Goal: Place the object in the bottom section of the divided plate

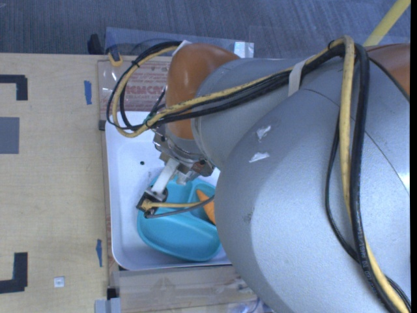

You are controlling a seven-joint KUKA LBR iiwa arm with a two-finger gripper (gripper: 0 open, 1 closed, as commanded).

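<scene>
arm looms over the blue plate, orange piece half hidden beside it

the grey arm (293, 194) reaches in from the right and covers much of the view. its orange band (192, 77) shows above the wrist. the hand (187, 165) sits low over the white bin (124, 168), just above the upper edge of the blue divided plate (179, 237). the arm's bulk hides the working end of the hand, so i cannot tell whether it is apart, together or clamped on anything.

the plate lies in the lower end of the bin as the view shows it, close to the bin's lower wall. its right side passes under the arm. a ridge inside it marks off sections, but too little shows to tell which is which.

the orange object (208, 208) sits at the plate's right part, hard against the arm's edge and partly covered by it. it seems to rest inside the plate, just below and right of the hand. i cannot tell which section it is in.

a small dark speck (142, 163) lies on the bin floor above the plate. a sheet with red print (140, 83) lies at the bin's upper end. yellow and black cables (120, 109) loop over that end. the bin sits on a pale wooden table (52, 175) that has strips of blue tape (88, 91) and black corner marks (19, 87).
</scene>
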